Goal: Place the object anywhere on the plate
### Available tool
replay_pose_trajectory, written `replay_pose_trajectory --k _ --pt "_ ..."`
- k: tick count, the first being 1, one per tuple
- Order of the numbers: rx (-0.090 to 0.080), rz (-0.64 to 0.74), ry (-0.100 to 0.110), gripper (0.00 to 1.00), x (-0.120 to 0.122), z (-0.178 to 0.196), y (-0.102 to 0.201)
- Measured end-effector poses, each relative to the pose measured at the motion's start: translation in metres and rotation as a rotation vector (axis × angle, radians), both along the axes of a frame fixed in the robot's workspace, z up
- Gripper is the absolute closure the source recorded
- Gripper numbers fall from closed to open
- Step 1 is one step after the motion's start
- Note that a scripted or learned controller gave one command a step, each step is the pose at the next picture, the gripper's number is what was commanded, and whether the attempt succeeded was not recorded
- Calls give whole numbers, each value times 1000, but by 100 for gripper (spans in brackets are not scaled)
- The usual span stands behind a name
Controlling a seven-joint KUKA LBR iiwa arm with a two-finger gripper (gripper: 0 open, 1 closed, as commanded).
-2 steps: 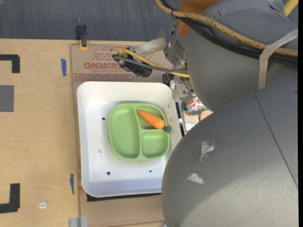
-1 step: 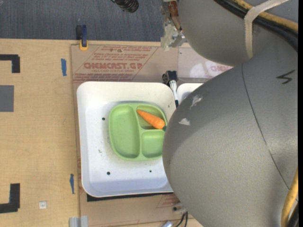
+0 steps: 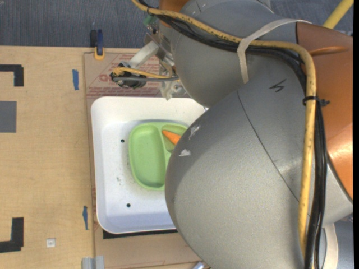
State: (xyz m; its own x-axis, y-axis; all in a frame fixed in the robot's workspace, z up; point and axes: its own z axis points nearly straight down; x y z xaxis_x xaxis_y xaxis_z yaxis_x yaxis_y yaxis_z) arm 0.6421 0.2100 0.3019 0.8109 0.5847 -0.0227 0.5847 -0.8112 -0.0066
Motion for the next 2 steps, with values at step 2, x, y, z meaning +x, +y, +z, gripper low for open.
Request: replay_pose_trajectory --k 2 --pt "5 102 -19 100 -72 155 16"
